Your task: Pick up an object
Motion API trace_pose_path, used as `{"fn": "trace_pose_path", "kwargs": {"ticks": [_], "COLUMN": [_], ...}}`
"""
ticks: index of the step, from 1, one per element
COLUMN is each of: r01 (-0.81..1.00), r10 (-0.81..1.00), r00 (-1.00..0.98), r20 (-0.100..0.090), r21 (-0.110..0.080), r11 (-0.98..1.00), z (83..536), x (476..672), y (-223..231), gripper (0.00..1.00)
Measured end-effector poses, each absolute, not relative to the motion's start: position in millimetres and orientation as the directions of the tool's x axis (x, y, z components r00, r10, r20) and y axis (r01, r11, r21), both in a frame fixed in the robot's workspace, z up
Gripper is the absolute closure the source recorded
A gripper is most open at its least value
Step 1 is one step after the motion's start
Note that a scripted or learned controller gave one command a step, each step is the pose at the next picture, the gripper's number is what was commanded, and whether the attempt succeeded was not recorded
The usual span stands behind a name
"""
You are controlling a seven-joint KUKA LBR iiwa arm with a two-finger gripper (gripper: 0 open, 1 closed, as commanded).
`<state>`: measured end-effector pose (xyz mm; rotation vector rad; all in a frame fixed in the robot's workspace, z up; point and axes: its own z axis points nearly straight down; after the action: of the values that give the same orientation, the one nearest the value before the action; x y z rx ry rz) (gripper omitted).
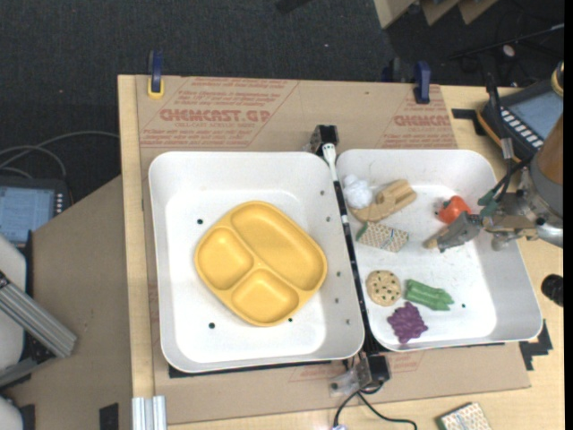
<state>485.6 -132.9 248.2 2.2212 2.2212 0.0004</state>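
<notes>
The right bin (pixel 474 316) holds several small things: a white fluffy ball (pixel 357 189), a tan toy (pixel 387 200), a patterned cracker (pixel 383 236), a chocolate-chip cookie (pixel 383 287), a green pickle-like piece (pixel 428 296), a purple grape bunch (pixel 407 322) and an orange-red piece (pixel 451 209). My gripper (pixel 450 234) reaches in from the right and hangs low over the bin's right half, just below the orange-red piece and close beside it. Whether it touches that piece is unclear.
The left bin (pixel 170 267) holds a yellow divided plate (pixel 260 262). A black divider bar (pixel 338 206) runs between the bins. The bins rest on a cardboard sheet (pixel 215 106) clamped at its back edge. The arm's body (pixel 546 186) sits over the right bin's right rim.
</notes>
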Motion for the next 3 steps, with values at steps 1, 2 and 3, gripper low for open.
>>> {"fn": "trace_pose_path", "kwargs": {"ticks": [1, 2, 3], "r01": [1.0, 1.0, 1.0], "r10": [1.0, 1.0, 1.0], "r00": [-0.002, -0.005, -0.005], "r20": [-0.001, 0.001, 0.013], "r21": [0.003, 0.006, -0.005], "r11": [0.002, 0.005, 0.005], "z": [95, 85, 84], "x": [502.0, 591.8, 653.8], "y": [-207, -213, -218], "gripper": [0.0, 0.0, 0.0]}}
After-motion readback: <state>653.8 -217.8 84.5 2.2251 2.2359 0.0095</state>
